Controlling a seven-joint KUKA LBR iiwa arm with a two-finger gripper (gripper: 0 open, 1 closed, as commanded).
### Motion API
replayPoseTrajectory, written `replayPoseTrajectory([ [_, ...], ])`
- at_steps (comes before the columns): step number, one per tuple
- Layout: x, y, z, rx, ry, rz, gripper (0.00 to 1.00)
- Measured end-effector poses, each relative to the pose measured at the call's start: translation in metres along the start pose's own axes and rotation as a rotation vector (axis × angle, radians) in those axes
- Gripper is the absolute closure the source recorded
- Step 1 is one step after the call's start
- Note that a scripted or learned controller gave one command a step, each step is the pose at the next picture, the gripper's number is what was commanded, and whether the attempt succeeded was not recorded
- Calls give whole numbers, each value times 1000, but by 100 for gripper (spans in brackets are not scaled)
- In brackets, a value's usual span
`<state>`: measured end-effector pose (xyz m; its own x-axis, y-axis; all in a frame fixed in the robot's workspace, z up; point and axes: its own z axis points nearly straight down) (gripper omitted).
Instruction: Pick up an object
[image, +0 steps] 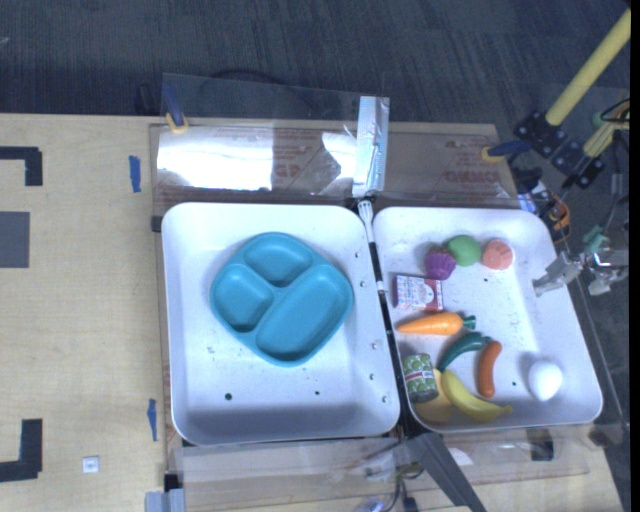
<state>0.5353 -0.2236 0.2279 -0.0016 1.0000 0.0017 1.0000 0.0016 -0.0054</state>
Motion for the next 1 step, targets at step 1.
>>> replayPoseTrajectory([
  [1,88,6,23,2,1,-128,0],
])
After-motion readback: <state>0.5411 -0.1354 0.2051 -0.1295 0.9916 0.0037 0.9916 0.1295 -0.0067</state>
